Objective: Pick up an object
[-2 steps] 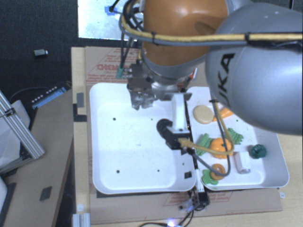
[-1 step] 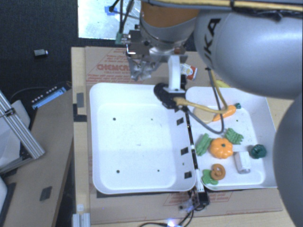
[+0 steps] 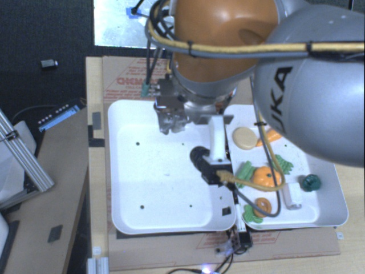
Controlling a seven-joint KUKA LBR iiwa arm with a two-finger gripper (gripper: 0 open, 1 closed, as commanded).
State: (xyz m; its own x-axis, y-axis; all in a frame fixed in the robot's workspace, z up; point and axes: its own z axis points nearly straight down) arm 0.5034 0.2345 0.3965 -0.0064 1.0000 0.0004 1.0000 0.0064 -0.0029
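Bins sit side by side on your counter [image 3: 97, 153], seen from above at a slant. The left bin [image 3: 165, 176] takes up the middle of the frame, and the right bin [image 3: 325, 210] lies at about 4 o'clock from centre.

Your arm [image 3: 308, 96], grey with an orange band [image 3: 219, 21], fills the frame from 12 to 3 o'clock. Its tool [image 3: 170, 116] hangs over the upper part of the left bin, near that bin's far rim. You cannot tell from this angle how far the tool is open, and nothing can be seen in its grip.

The objects you could pick lie in the right bin, partly behind the arm. A pale round disc [image 3: 246, 137] sits at that bin's 11 o'clock. An orange ball-like piece [image 3: 263, 177] sits near the bin's middle, with green leafy pieces [image 3: 245, 171] just beside it. A dark teal object [image 3: 311, 182] lies at 3 o'clock from the orange piece. A small white block [image 3: 292, 197] lies just beside the teal object, toward 7 o'clock from it. A small orange ring [image 3: 263, 205] rests on a green piece [image 3: 251, 214] near the bin's front left corner.

A black cable [image 3: 201, 160] and a yellow cable [image 3: 274, 158] hang over the seam between the bins.
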